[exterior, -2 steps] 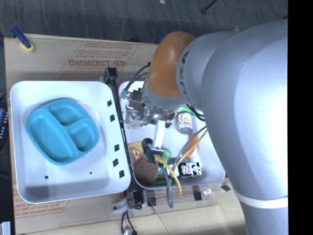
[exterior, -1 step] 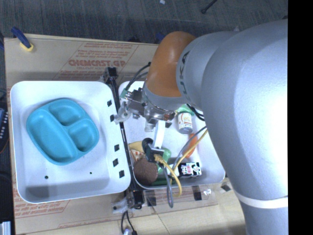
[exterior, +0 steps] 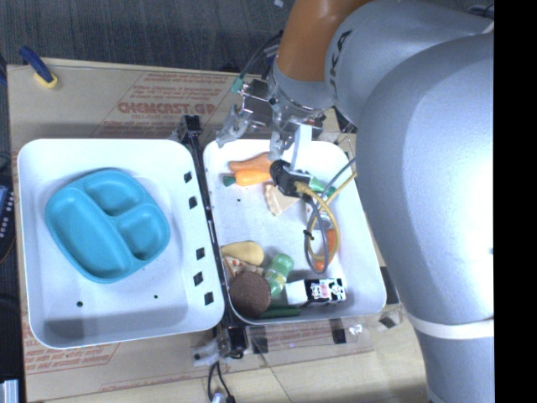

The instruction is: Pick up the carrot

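Starting at the gripper (exterior: pixel 281 148): seeing it hanging over the right bin (exterior: pixel 252 221), close to that bin's far left corner, below the orange band (exterior: pixel 319 23) of the big grey arm (exterior: pixel 419 141) reaching in from the right. Honestly not managing to tell whether released or clenched, way too much clutter around the wrist.

Spotting the carrot (exterior: pixel 250 172) lying flat on the floor of that same bin, just beside the gripper and near the far edge, stretching roughly along that edge. Not being able to say whether touching the gripper or just short of it.

Moving outward: noticing a pale beige piece (exterior: pixel 273 198) lying just on the near side of the carrot. Further down, finding a small huddle crowding the near left corner: a tan lump (exterior: pixel 243 252), a green thing (exterior: pixel 279 267) right beside it, a round brown thing (exterior: pixel 250 293) tucked into the corner itself, and a white box with black patches (exterior: pixel 323 290) lying along the near edge.

Looking across at the left bin (exterior: pixel 50 309): seeing a blue divided plate (exterior: pixel 107 223) sitting toward its left edge. Seeing both bins resting side by side on a printed cardboard sheet (exterior: pixel 151 99). Also catching a small blue and yellow thing (exterior: pixel 38 67) lying at the far left corner of that sheet, well apart from both bins.
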Motion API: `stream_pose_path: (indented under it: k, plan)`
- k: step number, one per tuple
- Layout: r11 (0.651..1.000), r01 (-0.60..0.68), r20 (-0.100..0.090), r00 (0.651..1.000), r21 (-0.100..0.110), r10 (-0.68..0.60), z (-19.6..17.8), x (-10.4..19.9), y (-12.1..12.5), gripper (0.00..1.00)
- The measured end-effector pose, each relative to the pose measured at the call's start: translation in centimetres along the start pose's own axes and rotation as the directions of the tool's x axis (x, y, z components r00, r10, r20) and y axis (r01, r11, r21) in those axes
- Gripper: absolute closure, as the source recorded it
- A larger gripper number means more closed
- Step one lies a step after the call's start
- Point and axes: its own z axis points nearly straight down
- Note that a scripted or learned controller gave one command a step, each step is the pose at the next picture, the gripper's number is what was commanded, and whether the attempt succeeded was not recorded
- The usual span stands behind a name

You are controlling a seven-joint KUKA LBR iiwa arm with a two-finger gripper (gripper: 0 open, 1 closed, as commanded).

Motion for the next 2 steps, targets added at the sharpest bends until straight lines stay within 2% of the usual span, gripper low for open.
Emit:
stream_pose_path:
  k: [1,2]
  plan:
    - [1.0,-0.014,0.007,1.0,0.021,0.014,12.8,-9.8,-2.3,0.0]
    - [0.913,-0.407,0.011,0.914,0.026,0.407,15.4,-8.2,2.8,0.0]
